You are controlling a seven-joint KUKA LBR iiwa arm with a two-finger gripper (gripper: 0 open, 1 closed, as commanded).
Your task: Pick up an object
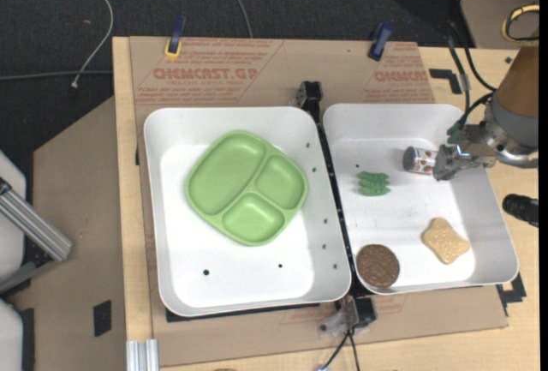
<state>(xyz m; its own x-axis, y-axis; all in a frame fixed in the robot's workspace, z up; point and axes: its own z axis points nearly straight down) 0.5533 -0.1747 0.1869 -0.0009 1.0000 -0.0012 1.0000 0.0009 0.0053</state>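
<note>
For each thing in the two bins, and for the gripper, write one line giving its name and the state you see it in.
Green plate: lying flat in the left bin, compartments bare.
Small can: on its side in the right bin, by the gripper.
Green toy: lying flat, right bin.
Brown disc: flat, at the right bin's front edge.
Tan biscuit: flat, right bin.
Gripper: low over the right bin, beside the can.

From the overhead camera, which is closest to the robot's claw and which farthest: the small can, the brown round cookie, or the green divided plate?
1. Small can, right bin, just left of the gripper.
2. Brown round cookie, right bin's near left corner.
3. Green divided plate, left bin.
</note>
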